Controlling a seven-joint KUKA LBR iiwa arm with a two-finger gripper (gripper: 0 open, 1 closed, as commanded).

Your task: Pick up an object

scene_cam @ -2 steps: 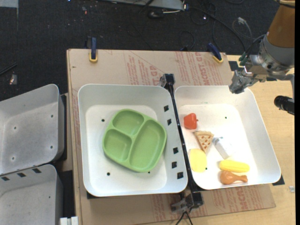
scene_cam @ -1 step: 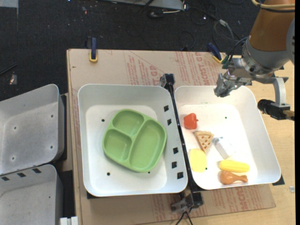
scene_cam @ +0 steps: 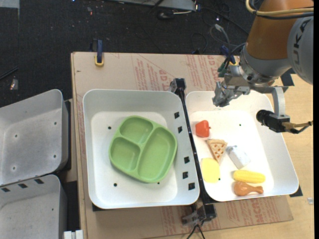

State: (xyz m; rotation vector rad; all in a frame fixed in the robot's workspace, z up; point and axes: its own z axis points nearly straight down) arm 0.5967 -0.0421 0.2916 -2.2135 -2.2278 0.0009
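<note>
Camera view: looked down at a slant on two white bins set side by side on a bench.
Left bin [scene_cam: 94, 133]: held a green divided plate [scene_cam: 143, 148] with three compartments, lying flat near the bin's middle.
Right bin [scene_cam: 281, 148]: held six small things, all in its nearer and left part.
Red pepper-like piece [scene_cam: 202, 128]: lay close to the bin's left wall.
Pizza slice [scene_cam: 217, 149]: lay just below and right of the red piece, its tip pointing toward the near edge.
White block [scene_cam: 238, 157]: lay just beside the pizza slice on its right.
Yellow flat piece [scene_cam: 210, 170]: lay below the pizza slice.
Yellow banana-like piece [scene_cam: 248, 176]: lay near the bin's front, just above the orange drumstick-like piece [scene_cam: 246, 188].
Arm [scene_cam: 279, 29]: reached in from the right, its orange band above the wrist.
Gripper [scene_cam: 223, 99]: hung over the far left corner of the right bin, well apart from the toys; nothing was seen between its fingers, and how far they stood apart could not be told.
</note>
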